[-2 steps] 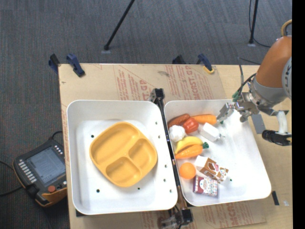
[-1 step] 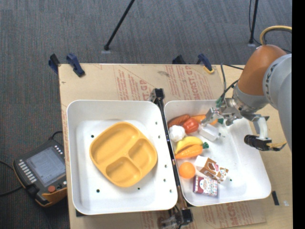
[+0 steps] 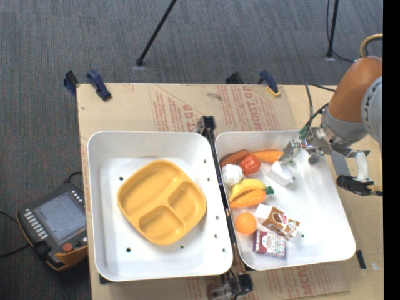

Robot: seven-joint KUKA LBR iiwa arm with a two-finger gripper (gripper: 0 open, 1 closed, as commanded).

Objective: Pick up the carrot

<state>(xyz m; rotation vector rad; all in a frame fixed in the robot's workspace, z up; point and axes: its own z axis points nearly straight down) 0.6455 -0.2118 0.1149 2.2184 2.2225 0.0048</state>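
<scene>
The gripper (image 3: 285, 167) hangs low over the right bin (image 3: 325, 230), in its far half, with the arm (image 3: 353, 105) coming in from the right. Whether it is spread or pressed together I cannot tell; the wrist hardware hides its tips from this angle. Nothing can be seen held in it.

The carrot (image 3: 249, 199), orange with a green stem, lies to the gripper's left and a little nearer the camera, near the bin's left wall. It rests against the underside of a banana (image 3: 247, 185), with the stem end pointing back toward the gripper. It is apart from the gripper and lies flat on the bin floor.

Closer to the gripper, just to its left and slightly farther back, is an orange taper (image 3: 270, 156), beside a red pepper (image 3: 250, 164). It too could pass for a carrot, so the target is my reading. Below the gripper, toward the camera, sit an orange (image 3: 245, 222) and two small cartons (image 3: 275, 230). The left bin (image 3: 100, 230), well beyond the carrot, holds a yellow tray (image 3: 161, 200).

As a judgement, the task is at the approach stage: the arm is in the correct bin, but no grasp is made. Left to do: shift left over the carrot, line up across its body, descend, close and lift. The banana touching it may crowd the grasp.
</scene>
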